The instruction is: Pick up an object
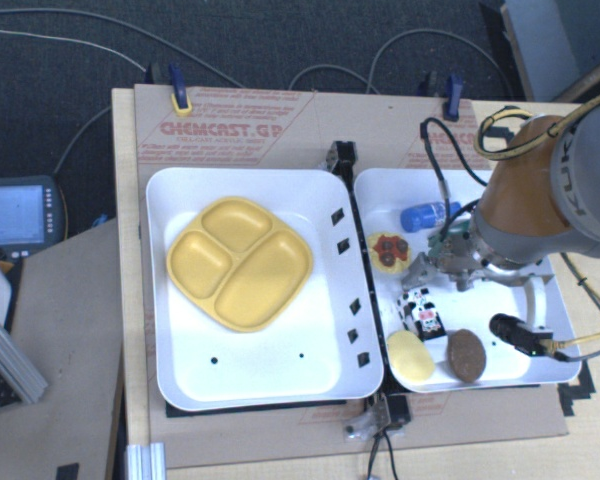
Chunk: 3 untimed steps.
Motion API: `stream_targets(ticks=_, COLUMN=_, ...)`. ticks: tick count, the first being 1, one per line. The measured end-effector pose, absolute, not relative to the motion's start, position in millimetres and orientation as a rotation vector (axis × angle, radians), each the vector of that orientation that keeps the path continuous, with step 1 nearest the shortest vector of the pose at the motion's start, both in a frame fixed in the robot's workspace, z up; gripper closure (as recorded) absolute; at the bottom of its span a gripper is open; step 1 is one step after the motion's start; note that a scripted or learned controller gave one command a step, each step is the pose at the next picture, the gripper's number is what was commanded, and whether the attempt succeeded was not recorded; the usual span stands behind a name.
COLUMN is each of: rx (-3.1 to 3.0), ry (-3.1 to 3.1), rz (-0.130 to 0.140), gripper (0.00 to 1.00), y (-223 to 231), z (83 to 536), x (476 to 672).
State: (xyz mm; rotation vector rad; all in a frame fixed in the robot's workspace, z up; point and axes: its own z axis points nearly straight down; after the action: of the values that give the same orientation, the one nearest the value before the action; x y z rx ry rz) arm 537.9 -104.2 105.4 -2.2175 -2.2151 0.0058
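Nearest, a smooth pale-yellow rounded lump [412, 356] touches a matte brown oval [467, 355] in the right white bin [395, 193]. The gripper [447, 259] hangs just beside a blue plastic bottle [423, 215]; its spread cannot be told.

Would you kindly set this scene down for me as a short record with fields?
left bin: yellow divided plate
right bin: blue object, red-and-yellow item, black-and-white item, pale yellow disc, brown oval
gripper: over the right bin, between the blue object and the black-and-white item
grasp: cannot tell
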Motion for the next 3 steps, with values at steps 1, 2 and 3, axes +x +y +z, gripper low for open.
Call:
stream_targets(ticks=1, rx=-2.221, ry=-2.219, rz=-0.002, gripper=1.00, y=-103.9, z=119.7, x=540.0)
stream_targets(ticks=2, rx=-2.225, ry=-2.226, rz=-0.006, gripper=1.00, y=-107.0, z=183.1, x=538.4)
stream_targets(ticks=3, rx=-2.224, ry=-2.227, rz=-0.007, gripper=1.00, y=-107.1, z=235.9, x=540.2)
